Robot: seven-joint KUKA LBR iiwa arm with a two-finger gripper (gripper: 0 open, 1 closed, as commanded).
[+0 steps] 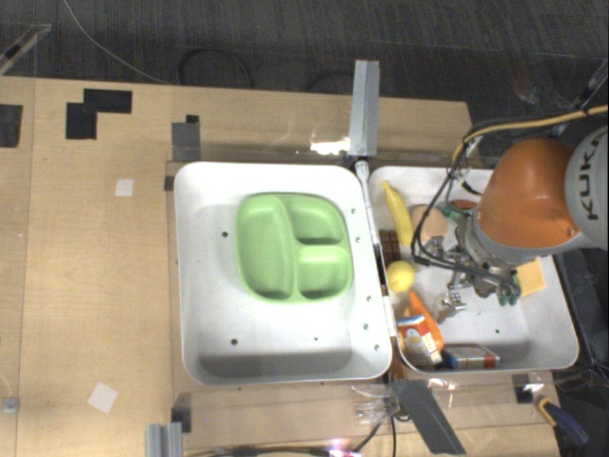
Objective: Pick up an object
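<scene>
Pincer point(455, 293) is down inside the right bin point(557, 346), hanging below the orange wrist band point(525, 193); can't tell from this angle whether it's open or closed, and nothing is visibly held. Nearest candidates are all on its left: lemon point(401, 276) just beside it, banana point(398, 213) up and left along the bin's left wall, orange carton point(422, 329) just below-left, near but not touching as far as I can see. A small tube-like item point(470, 358) lies below the pincer by the bin's near wall; too small to identify. A yellow block point(529, 276) sits to its right, partly under the arm. Further left, well apart from the pincer, the left bin point(205, 350) holds a green divided tray point(290, 246), lying flat at the centre. Both bins rest on the wooden surface point(86, 284).
</scene>
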